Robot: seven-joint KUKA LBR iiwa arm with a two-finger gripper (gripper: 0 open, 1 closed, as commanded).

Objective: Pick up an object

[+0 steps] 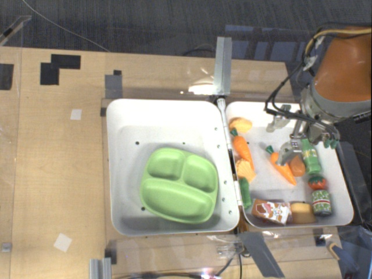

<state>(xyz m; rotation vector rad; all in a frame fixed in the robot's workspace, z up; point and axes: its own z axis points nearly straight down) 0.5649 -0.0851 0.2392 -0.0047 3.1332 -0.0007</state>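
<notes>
Pincer [289,153] over the right bin [343,214], grip unclear; wooden bench [52,173], dark carpet [145,10] beyond

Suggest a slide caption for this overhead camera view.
Robot gripper hovers over toy carrot in right bin; green divided plate fills left bin.

Green divided plate [179,184] in the left white bin [122,121]

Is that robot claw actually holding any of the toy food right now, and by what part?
Cannot be told. The gripper sits low over a toy carrot in the right bin, but nothing visibly sits between its fingers.
</notes>
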